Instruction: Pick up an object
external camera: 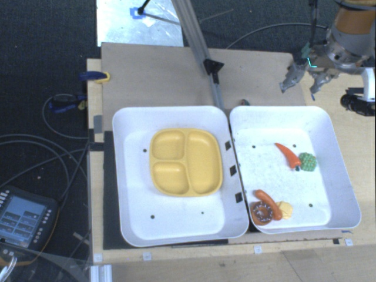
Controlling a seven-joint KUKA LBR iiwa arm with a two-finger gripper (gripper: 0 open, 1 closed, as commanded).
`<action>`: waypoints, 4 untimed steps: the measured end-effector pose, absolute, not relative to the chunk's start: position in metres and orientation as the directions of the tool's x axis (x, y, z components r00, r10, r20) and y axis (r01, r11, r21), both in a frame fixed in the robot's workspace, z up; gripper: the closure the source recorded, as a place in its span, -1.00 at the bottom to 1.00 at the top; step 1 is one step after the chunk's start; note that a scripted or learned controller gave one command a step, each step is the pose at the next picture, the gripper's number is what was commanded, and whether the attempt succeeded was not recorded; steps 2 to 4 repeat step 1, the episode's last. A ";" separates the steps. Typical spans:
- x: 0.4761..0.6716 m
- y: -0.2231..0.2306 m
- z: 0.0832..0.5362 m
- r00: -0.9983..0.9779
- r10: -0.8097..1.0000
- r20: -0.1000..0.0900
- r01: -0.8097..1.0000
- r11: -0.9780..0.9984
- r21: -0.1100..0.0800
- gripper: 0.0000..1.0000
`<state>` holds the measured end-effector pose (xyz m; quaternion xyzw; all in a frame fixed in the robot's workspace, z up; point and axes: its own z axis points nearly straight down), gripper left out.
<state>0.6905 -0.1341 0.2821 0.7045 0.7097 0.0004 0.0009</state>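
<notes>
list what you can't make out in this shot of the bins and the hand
- Arm: cut off by the camera view's top and right edges.
- Doughnut: partly covered by the sausage.
- Yellow piece beside them: too small to identify.
- Handheld screen: text too small.

The right bin's [320, 119] far edge and left half lie bare. A carrot [287, 154] and broccoli [307, 161] crowd mid-right; a sausage [267, 202], doughnut [261, 212] and yellow piece [285, 210] cluster at the near edge.
</notes>
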 end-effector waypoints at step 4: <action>0.690 -0.134 0.282 -0.008 1.000 -0.002 1.000 0.008 0.002 -1.00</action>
